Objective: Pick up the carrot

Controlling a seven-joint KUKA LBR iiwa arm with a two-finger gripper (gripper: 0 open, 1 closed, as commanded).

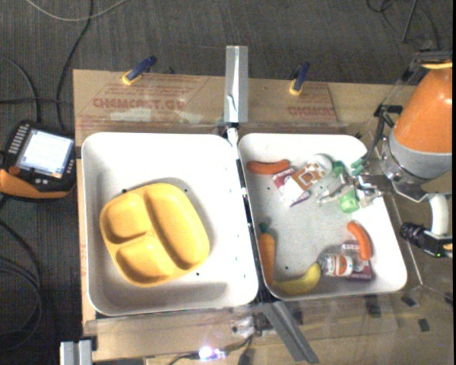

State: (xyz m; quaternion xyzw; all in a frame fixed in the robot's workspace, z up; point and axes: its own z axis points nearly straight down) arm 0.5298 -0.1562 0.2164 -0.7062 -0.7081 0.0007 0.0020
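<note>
The carrot [267, 254] is orange with a small green top. It lies along the left wall of the right bin [380, 211], near the front, pointing towards the banana [301, 279]. My gripper [345, 188] hangs low over the bin's upper right part, among a green item and some packets. It is well to the right of the carrot and farther back. The grey arm with its orange band [432, 105] comes in from the right edge.
The right bin also holds a sausage [268, 166] at the back left, red-and-white packets [302, 179], a green item [350, 201], a second sausage [359, 239] and a lying can [346, 266]. The left bin [99, 158] holds a yellow divided plate [156, 231].
</note>
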